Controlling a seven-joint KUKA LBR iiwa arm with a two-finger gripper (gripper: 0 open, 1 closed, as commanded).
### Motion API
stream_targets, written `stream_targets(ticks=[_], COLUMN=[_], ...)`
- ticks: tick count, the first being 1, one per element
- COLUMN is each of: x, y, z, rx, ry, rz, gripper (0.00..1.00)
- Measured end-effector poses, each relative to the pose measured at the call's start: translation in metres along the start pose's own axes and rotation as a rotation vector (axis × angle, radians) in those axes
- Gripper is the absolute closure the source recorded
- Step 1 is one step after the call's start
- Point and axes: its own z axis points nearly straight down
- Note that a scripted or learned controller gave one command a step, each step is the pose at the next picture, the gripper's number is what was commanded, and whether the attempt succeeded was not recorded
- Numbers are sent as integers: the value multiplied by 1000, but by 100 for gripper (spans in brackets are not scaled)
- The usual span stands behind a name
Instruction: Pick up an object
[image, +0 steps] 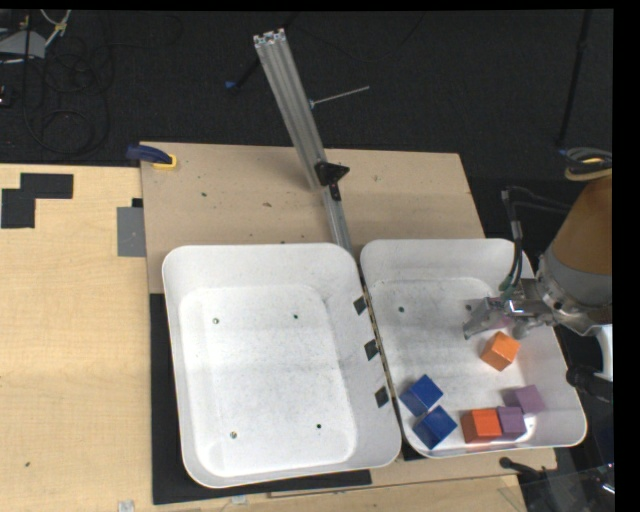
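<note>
Camera view: two blue blocks (428, 410), two orange (499, 351), two purple (524, 400).

My table (70, 330) is pale wood, with a browner board (250, 195) laid across its far part. Two shallow white bins sit on it side by side over a dark mat (160, 400): the left bin (185, 265) and the right bin (420, 250), their inner rims touching, with small black clips (371, 349) along the seam. A grey metal rail (295, 110) slants down from the back to the point where the bins meet. Near the board's far left corner lies a blue and yellow clamp (152, 156). On the pale wood at left I see black patches (35, 195) and a grey patch (130, 230).
</note>
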Motion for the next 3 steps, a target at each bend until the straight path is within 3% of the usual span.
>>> stream_targets(ticks=[1, 2, 3], x=[-11, -12, -7], y=[-1, 0, -1], z=[44, 31, -13], rx=[-13, -18, -9], ry=[-7, -7, -3], rz=[0, 5, -4], gripper=[0, 100, 100])
